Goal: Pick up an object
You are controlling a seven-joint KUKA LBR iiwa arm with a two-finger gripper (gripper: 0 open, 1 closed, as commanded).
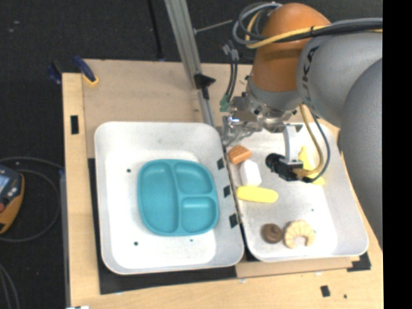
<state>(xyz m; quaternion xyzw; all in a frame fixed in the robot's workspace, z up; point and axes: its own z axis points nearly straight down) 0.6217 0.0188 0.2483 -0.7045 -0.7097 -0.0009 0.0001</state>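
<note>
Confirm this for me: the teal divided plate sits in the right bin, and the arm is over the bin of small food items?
Not quite. The camera view shows the teal divided plate in the left bin, not the right. The arm is indeed over the right bin, which bears the small food items.

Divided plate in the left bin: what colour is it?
Plain teal-blue, with no pattern. The plate shows clearly in the camera view, lying in the left bin.

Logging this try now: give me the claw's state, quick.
Claw: low over the right bin's far left corner, just above the orange block; open or shut cannot be told, and nothing is seen held.
</note>
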